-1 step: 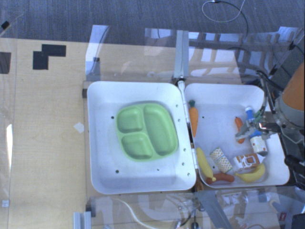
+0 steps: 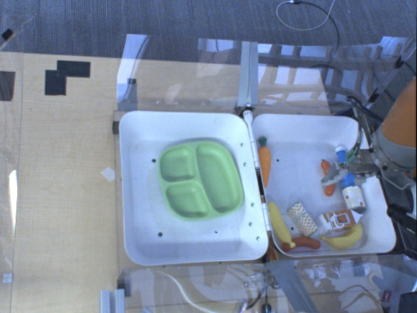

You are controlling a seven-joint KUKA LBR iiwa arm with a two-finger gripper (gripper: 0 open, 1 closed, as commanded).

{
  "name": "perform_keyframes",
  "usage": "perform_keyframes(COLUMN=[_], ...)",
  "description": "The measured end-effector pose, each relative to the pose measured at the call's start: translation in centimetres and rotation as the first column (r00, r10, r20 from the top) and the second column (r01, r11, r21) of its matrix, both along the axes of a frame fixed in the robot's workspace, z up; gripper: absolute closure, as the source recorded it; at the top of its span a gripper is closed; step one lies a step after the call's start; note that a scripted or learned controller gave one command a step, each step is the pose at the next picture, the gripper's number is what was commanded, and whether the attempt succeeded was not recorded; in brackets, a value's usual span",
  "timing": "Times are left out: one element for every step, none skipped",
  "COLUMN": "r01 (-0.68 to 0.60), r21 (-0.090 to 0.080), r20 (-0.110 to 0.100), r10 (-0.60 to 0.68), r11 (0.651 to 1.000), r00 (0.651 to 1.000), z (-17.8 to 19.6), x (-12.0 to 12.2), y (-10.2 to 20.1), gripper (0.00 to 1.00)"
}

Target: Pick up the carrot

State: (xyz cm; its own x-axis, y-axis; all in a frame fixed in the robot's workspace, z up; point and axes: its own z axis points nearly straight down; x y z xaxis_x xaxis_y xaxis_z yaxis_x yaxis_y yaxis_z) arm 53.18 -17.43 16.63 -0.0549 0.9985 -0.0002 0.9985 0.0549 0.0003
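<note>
The carrot [image 2: 264,162] is orange with a small green top. It lies lengthwise against the left wall of the right bin [image 2: 300,132], green end pointing to the back. My gripper [image 2: 337,174] is low over the right side of the same bin, well to the right of the carrot and apart from it. The grey arm with its orange band [image 2: 399,126] comes in from the right edge. Small orange pieces [image 2: 326,167] lie just by the gripper's tip; I cannot tell whether it touches them.
The left bin [image 2: 140,240] holds a green divided plate [image 2: 201,178]. In the right bin's front lie a yellow banana [image 2: 277,220], a red sausage [image 2: 305,242], a patterned packet [image 2: 301,218], an orange-white carton [image 2: 335,220], another banana [image 2: 345,237] and a blue-capped white bottle [image 2: 353,196].
</note>
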Motion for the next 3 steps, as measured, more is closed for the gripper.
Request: perform_keyframes(r01=[-0.031,0.183,0.416], r21=[-0.002,0.0,-0.001], r20=[0.01,0.0,-0.004], r10=[0.031,-0.183,-0.416], r11=[1.0,0.983,0.909], r00=[0.999,0.983,0.909], z=[-7.7,1.8,-3.7], x=[-0.2,2.3,3.8], y=[7.7,9.4,9.2], gripper=[0.0,0.0,0.0])
